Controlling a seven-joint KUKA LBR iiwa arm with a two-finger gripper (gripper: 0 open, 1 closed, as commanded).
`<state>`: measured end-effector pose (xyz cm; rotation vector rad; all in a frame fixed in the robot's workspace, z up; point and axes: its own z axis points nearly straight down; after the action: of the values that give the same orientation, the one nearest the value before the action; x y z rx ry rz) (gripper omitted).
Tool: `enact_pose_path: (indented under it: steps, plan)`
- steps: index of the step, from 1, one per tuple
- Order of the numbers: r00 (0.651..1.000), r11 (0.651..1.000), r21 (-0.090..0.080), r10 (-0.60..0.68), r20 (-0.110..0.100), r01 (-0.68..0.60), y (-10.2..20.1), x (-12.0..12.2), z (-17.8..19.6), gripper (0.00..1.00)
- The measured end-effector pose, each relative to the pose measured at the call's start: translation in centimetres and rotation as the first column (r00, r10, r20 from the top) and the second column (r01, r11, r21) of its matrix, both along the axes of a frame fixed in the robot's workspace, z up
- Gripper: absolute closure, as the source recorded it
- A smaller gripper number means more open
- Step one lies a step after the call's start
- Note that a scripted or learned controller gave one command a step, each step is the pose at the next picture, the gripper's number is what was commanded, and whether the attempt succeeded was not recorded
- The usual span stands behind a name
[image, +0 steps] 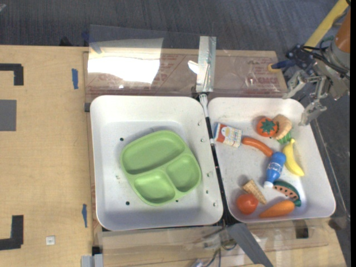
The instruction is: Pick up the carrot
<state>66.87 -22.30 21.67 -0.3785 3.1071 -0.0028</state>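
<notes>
The carrot (276, 208) is an orange, tapered piece lying flat near the front edge of the right bin (325, 177), just below a watermelon slice (288, 192) and right of a red tomato (247, 203). My gripper (306, 100) hangs over the bin's far right corner, well away from the carrot. Its fingers stand open with nothing between them.
The right bin also holds a small carton (228, 134), a red sausage (257, 144), a persimmon-like orange fruit (267, 126), a banana (293, 157), a blue bottle (273, 168) and a cone (255, 190). A green divided plate (160, 166) lies in the left bin (105, 121).
</notes>
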Motion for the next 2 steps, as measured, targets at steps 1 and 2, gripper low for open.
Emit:
enact_pose_path:
  steps: [1, 2]
  plan:
    - [0.998, 0.998, 0.005, -0.065, -0.016, 0.065, 1.3, -1.0, -12.4, 0.00]
    - [0.960, 0.960, 0.004, -0.281, -0.004, 0.281, 6.9, -3.6, -12.8, 0.00]
